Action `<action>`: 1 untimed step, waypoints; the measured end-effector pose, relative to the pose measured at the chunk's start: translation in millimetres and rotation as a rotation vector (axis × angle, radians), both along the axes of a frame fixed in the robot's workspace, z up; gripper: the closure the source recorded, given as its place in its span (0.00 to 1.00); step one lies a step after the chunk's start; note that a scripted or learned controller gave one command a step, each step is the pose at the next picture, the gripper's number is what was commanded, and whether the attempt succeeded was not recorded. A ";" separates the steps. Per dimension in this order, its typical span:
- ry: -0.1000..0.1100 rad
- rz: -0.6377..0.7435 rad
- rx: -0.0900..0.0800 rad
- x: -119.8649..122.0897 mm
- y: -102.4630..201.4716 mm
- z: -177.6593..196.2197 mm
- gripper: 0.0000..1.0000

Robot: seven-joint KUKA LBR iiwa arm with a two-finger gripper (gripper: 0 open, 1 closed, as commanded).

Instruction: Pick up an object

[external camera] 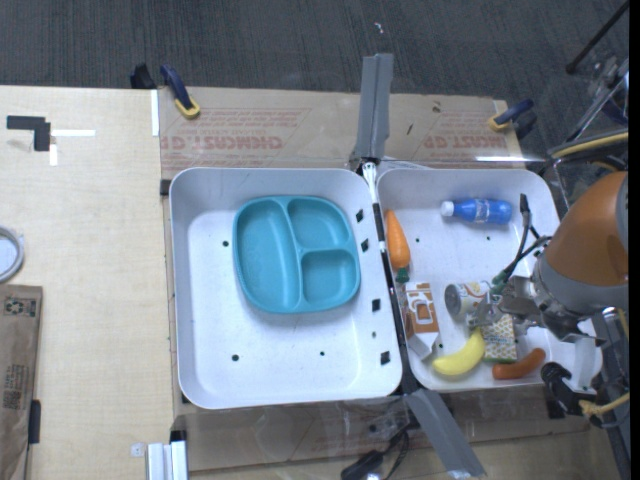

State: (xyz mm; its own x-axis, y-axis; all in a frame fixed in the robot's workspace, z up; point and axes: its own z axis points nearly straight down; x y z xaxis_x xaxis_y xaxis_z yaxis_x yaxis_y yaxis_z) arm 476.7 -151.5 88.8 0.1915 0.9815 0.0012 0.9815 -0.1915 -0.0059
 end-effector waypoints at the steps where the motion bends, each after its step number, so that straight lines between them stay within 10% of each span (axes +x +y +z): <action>1: 0.002 -0.071 -0.005 62.6 78.9 128.4 1.00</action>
